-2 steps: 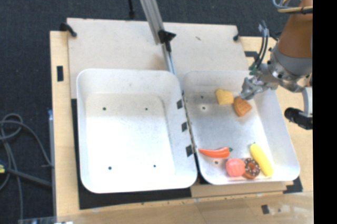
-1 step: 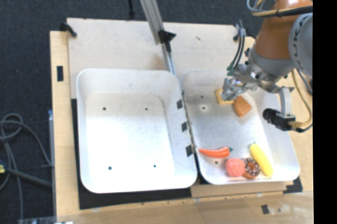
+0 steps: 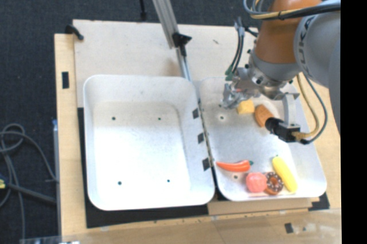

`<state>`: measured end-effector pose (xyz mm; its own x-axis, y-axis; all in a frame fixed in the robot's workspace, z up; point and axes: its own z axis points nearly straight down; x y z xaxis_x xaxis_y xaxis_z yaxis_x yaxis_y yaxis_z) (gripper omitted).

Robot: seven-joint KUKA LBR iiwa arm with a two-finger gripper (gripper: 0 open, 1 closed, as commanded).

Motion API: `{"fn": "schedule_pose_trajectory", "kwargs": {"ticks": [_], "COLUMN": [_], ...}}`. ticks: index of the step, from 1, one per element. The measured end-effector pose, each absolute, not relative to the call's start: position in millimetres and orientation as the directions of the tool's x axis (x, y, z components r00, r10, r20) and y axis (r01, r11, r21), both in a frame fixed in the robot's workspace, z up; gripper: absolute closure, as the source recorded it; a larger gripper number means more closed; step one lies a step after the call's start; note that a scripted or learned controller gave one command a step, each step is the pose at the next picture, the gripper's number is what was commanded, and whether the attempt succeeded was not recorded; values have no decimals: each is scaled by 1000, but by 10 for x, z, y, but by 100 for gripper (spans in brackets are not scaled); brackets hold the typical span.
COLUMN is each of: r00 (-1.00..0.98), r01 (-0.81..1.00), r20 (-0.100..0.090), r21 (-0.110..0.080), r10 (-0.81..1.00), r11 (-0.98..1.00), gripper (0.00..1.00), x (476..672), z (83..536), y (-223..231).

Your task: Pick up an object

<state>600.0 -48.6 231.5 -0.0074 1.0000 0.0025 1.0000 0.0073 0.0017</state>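
Grey metal two-finger gripper (image 3: 232, 95) hung low in the right white plastic bin (image 3: 229, 128) | opening: could not tell | pale yellow blocky chunk (image 3: 246, 106) just beside it | orange rounded cylinder (image 3: 262, 115) adjacent

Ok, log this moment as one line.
arm: over right bin far end | gripper: beside yellow block | grasp: none seen | left bin: untouched

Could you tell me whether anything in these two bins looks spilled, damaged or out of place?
Nothing stands out. The orange chili, pink piece, yellow corn and dark ring lie inside the right bin, none over its rim. The gripper hangs above that bin's far end.
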Motion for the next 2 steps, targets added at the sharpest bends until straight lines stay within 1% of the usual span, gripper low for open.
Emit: {"fn": "schedule_pose_trajectory", "kwargs": {"ticks": [1, 2], "r00": [-7, -7], "r01": [1000, 1000], "r20": [1, 2], "r21": [0, 1], "r10": [1000, 1000], "r11": [7, 7], "gripper": [100, 100], "x": [5894, 5965], "z": [2271, 2320], "y": [0, 498]}}
